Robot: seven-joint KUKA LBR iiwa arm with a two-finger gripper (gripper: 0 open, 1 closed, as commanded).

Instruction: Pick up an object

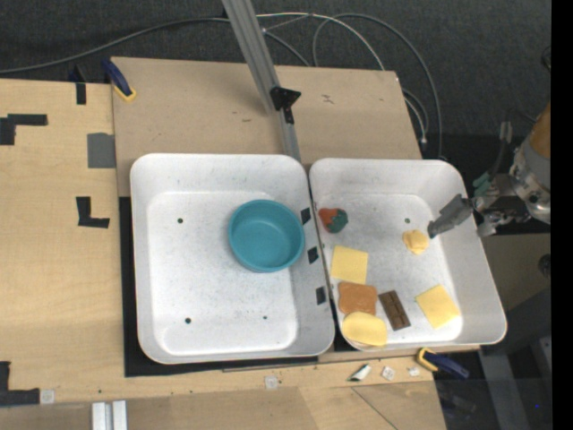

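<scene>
Camera view: claw [445, 219], grip state unclear, hovers by small yellow chunk [414, 240]; centre over it, then descend straight.

A robotics lab is showing here: two white bins [161, 267] are sitting on a taped plywood tabletop [54, 240], loose cables [358, 25] are trailing behind, beside a metal pole [246, 25].
</scene>
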